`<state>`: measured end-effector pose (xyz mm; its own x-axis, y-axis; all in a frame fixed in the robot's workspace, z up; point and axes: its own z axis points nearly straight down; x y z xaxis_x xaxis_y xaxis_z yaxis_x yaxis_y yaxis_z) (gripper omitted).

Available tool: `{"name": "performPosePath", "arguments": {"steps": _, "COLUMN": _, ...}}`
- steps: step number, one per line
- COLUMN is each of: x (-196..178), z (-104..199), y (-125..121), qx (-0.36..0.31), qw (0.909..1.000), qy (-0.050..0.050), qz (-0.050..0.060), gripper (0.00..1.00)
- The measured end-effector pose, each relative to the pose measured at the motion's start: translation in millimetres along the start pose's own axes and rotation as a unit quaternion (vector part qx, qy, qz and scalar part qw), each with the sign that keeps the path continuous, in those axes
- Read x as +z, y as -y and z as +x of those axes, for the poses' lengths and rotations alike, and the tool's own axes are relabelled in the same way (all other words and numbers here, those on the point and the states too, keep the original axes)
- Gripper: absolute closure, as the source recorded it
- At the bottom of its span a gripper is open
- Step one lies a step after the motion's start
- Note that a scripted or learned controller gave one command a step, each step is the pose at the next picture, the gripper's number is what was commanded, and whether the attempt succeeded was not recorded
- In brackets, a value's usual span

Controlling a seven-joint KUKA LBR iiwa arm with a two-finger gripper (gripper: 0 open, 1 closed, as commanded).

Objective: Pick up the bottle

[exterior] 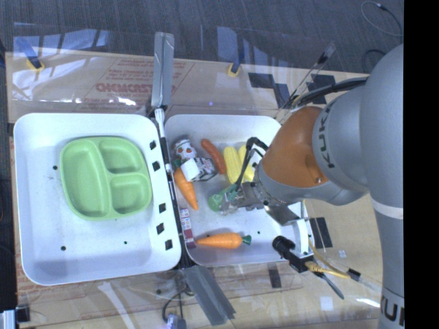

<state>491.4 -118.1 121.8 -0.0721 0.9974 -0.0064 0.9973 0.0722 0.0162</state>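
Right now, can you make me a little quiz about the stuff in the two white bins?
1. True or false: the light green plastic divided plate lies in the left white bin.
2. How many orange toy carrots can you count in the right white bin?
3. Which is nearest the gripper? A: small green bottle; B: yellow corn cob; C: the plate.

Key: 1 true. 2 three: one by the divider, one near the front, one slimmer, redder one at the back. 3 A.
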Motion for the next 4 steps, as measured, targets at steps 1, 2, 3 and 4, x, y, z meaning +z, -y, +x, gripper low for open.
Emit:
{"name": "performPosePath", "arguments": {"steps": 1, "x": 0, "z": 0, "y": 0, "qx": 0.000, "qw": 1.0000, "qy": 0.000, "qz": 0.000, "gripper": 0.00}}
{"name": "performPosePath", "arguments": {"steps": 2, "x": -3, "z": 5, "y": 14, "qx": -0.090, "qw": 0.9959, "qy": -0.005, "qz": 0.010, "gripper": 0.00}}
{"name": "performPosePath", "arguments": {"steps": 3, "x": 32, "z": -22, "y": -41, "qx": 0.022, "qw": 0.9997, "qy": -0.003, "qz": 0.010, "gripper": 0.00}}
{"name": "performPosePath", "arguments": {"steps": 4, "x": 22, "z": -21, "y": -40, "qx": 0.021, "qw": 0.9997, "qy": -0.004, "qz": 0.011, "gripper": 1.00}}
